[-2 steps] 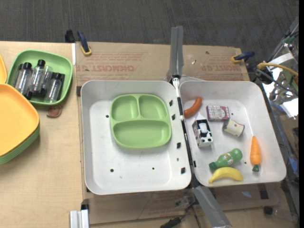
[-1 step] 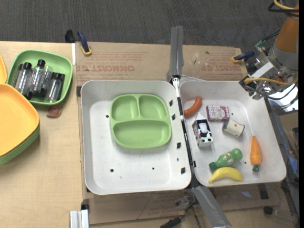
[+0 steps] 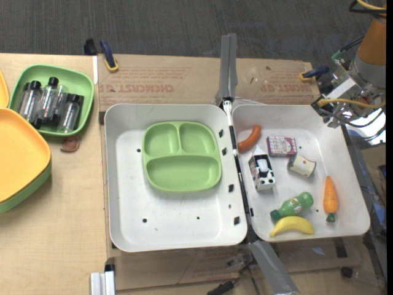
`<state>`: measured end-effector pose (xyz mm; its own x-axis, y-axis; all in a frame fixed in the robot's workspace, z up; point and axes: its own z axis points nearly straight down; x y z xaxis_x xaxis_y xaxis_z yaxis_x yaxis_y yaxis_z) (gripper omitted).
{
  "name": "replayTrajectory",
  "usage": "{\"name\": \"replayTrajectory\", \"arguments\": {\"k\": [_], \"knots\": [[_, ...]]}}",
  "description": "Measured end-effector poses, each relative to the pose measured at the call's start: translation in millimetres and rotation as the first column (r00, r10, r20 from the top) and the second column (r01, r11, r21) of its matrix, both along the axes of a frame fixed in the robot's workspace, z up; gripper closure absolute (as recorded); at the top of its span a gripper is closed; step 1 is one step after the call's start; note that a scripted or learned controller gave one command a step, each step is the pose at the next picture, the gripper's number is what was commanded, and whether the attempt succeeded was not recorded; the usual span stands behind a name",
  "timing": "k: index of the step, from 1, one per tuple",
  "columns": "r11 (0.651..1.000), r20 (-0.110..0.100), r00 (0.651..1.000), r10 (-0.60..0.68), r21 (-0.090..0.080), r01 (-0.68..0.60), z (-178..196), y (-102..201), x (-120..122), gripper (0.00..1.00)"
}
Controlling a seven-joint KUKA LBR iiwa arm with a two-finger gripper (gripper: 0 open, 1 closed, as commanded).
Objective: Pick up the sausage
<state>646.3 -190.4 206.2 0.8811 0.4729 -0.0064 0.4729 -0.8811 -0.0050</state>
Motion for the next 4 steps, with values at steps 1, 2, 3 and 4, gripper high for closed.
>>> {"name": "replayTrajectory", "arguments": {"k": [1, 2, 3, 4], "knots": [[1.000, -0.003, 1.000, 0.002, 0.000, -0.002, 7.7, -0.3, -0.3, 1.00], [1.000, -0.006, 1.000, 0.003, 0.000, -0.003, 15.6, -0.9, -0.5, 1.00], [1.000, -0.008, 1.000, 0.005, 0.001, -0.005, 23.5, -1.4, -0.8, 1.00], [0.959, 0.003, 0.959, -0.285, -0.001, 0.285, -46.0, -31.7, -15.3, 1.00]]}}
